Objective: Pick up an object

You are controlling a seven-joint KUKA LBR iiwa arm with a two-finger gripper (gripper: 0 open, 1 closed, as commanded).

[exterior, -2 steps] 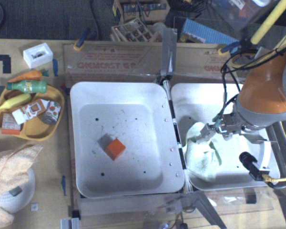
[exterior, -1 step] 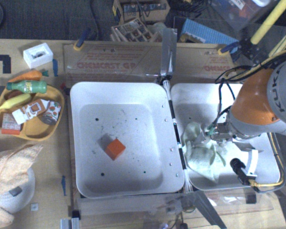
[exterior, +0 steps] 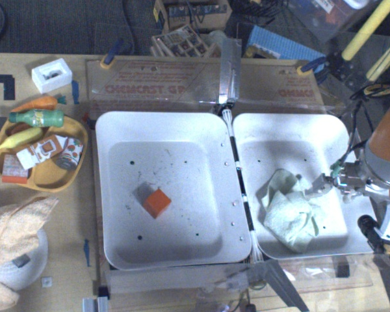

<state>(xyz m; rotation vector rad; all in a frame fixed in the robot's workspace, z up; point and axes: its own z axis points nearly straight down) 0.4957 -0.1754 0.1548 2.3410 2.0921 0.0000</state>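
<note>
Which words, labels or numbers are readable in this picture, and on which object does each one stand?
Red lettering on the clear panel behind the bins: blurred, not readable with confidence.
Print on the small cards in the yellow bowl: too small to read.
Dark mark on the white box: too small to read.

Two white bins sit side by side on the bench. The left bin holds one orange block; the right bin holds one crumpled pale cloth. At nine o'clock stands one yellow bowl, piled with small toy foods too jumbled to count, one green bottle among them. One white box lies at ten o'clock.
</note>
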